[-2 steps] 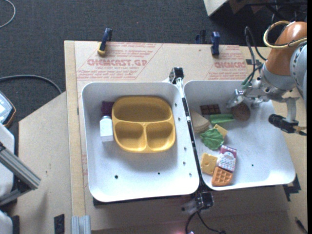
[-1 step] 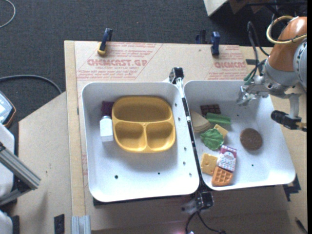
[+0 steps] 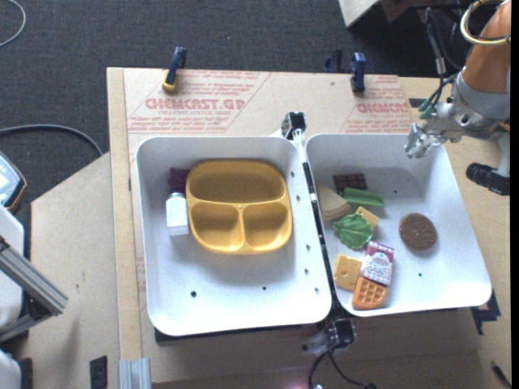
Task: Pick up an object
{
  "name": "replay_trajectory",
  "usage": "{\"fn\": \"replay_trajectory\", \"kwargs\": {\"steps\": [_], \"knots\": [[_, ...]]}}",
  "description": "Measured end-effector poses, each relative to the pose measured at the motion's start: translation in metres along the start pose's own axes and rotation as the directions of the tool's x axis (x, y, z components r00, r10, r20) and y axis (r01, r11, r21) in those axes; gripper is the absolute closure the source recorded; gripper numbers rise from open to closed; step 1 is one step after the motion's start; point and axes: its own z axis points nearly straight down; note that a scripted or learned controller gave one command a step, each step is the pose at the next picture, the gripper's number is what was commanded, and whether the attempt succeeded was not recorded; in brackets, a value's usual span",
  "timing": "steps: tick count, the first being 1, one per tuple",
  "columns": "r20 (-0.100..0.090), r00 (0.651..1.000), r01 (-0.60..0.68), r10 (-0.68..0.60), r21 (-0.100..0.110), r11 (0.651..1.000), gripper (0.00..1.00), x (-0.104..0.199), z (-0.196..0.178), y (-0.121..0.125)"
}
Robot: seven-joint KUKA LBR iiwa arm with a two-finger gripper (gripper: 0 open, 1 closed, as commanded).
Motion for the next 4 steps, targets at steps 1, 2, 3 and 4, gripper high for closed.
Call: {"fn": "replay_trajectory", "kwargs": {"steps": [1,2,3,4], "knots": [[0.0,1.0,0.0,0.0,0.0,1.0,1.0,0.002,-0.065,0.001],[0.0,1.0,0.0,0.0,0.005,1.0,1.0,0.002,-0.064,0.002],[-0.005,1.0,0.002,-0.002,0.012,1.0,1.0,0.046,-0.064,-0.012],[-0.006,1.0,0.003,-0.003,0.012,1.0,1.0,0.093,-0.057,-0.021]]}}
